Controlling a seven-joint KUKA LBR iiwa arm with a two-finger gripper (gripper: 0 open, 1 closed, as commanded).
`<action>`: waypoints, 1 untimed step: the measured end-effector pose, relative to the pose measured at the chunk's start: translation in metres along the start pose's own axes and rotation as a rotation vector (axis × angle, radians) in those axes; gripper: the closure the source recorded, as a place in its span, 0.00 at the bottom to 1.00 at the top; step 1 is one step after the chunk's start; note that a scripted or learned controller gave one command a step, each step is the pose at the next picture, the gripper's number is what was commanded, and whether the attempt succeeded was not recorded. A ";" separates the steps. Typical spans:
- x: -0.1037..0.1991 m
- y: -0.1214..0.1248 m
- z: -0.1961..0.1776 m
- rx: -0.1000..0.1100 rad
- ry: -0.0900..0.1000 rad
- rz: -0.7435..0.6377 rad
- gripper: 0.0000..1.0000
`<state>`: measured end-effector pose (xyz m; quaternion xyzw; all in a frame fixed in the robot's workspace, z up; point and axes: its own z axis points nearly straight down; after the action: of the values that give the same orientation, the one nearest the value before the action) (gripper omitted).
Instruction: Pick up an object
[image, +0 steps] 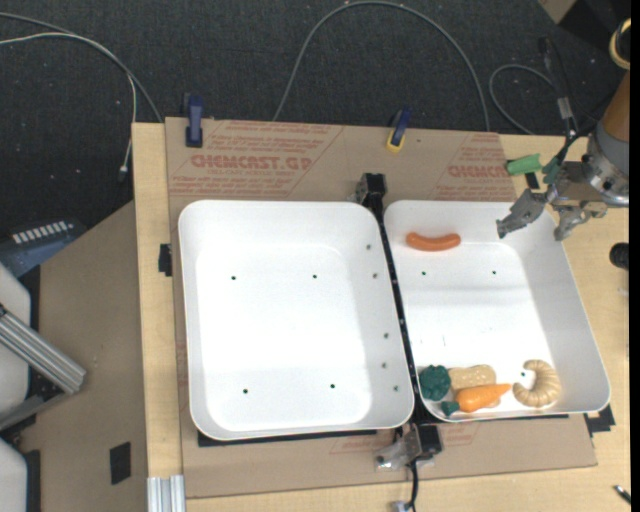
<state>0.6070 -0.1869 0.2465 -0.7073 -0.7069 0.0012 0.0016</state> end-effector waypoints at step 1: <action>0.000 0.001 -0.003 -0.005 -0.001 -0.001 0.00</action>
<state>0.6080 -0.1868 0.2492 -0.7071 -0.7072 -0.0003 -0.0004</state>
